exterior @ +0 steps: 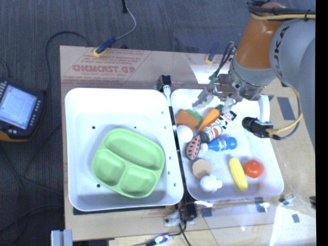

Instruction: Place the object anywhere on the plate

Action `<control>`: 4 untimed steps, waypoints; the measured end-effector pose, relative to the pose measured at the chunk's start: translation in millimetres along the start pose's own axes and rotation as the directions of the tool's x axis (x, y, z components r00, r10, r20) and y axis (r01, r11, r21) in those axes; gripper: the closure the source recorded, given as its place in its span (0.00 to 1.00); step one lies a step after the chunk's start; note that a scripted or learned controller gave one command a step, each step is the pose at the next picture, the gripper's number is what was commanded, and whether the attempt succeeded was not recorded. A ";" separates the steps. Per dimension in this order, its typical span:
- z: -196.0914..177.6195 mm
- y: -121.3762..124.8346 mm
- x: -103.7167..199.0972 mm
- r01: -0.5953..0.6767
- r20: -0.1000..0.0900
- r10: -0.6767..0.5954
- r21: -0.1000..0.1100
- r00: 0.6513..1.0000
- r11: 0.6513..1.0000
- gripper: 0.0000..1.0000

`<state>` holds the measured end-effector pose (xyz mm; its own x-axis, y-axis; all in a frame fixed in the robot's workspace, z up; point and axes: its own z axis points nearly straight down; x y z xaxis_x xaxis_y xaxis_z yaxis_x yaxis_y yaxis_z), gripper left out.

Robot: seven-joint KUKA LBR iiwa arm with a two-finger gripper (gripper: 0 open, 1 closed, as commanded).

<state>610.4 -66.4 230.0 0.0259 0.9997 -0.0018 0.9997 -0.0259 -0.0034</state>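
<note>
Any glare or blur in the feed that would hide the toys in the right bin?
Camera view: sharp overall; the right bin floor looks bright, near washed out; white toy blends into it; green plate evenly lit, soft shadow beneath; gripper slightly soft.

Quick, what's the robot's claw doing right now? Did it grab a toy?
Gripper: hovering over the toys in the right bin, near the carrot; whether it is open or holding something cannot be told.

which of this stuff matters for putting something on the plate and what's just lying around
For the job:
green plate
gripper
carrot and the other toys in the right bin

Lying about:
handheld screen
yellow clamp
black cable
</note>
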 end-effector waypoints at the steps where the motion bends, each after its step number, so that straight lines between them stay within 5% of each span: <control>1: 0.0 0.0 0.0 0.000 0.000 0.000 0.000 1.000 1.000 0.00; 4: 0.0 0.0 0.0 0.000 0.000 0.000 0.000 1.000 1.000 0.00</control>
<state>610.4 -66.4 230.0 0.0259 0.9997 -0.0018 0.9997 -0.0259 -0.0034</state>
